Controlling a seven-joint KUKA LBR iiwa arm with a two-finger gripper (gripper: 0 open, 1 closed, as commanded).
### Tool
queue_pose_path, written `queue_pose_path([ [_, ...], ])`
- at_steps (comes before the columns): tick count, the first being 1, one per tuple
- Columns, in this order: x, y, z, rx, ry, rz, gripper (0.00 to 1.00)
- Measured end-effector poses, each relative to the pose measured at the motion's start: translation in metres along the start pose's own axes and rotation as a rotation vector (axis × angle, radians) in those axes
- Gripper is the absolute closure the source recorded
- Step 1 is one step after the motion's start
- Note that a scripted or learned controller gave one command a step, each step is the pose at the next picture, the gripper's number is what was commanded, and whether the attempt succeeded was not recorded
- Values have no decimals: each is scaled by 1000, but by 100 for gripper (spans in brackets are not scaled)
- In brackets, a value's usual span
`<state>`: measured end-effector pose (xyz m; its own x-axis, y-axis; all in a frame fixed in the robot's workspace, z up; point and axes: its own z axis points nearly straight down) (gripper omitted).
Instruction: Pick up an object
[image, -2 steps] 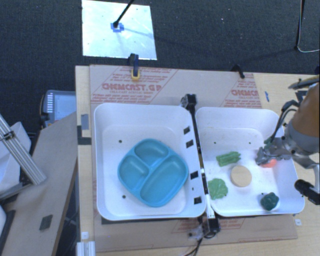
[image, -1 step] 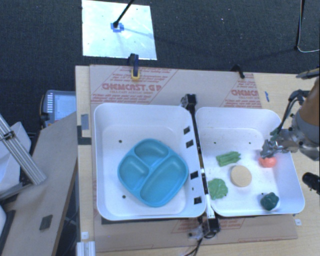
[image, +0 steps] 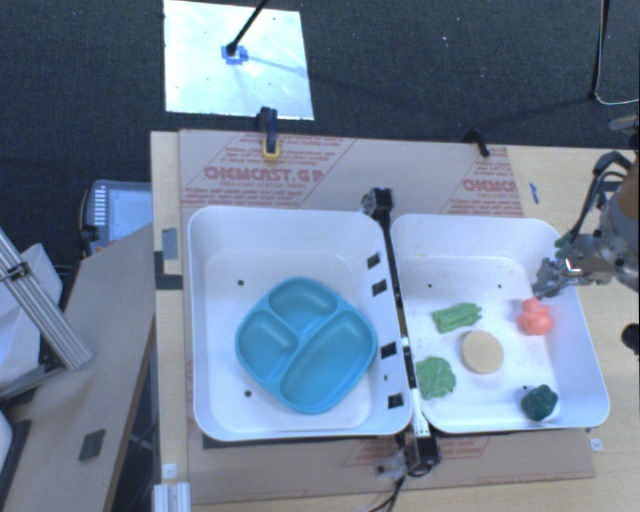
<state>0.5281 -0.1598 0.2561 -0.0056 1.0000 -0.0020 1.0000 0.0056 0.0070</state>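
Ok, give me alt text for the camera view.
The end effector hovers at the right bin's far right edge, just above an orange toy. That bin also holds four more small items; the left bin holds a blue divided plate.

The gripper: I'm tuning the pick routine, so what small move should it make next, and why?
Probably a short drop toward the orange-pink toy. The gripper sits at the right bin's far right edge, just above that toy and nothing shows between its fingers. The green toys and the tan disc lie further left.
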Motion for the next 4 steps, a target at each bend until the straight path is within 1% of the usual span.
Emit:
queue_pose_path([
  [1, 60, -1, 4, 5, 4, -5, 100],
  [2, 103, 8, 5, 5, 3, -4, 100],
  [3, 156, 25, 7, 5, 4, -5, 100],
  [4, 214, 34, 6, 5, 5, -5, 100],
])
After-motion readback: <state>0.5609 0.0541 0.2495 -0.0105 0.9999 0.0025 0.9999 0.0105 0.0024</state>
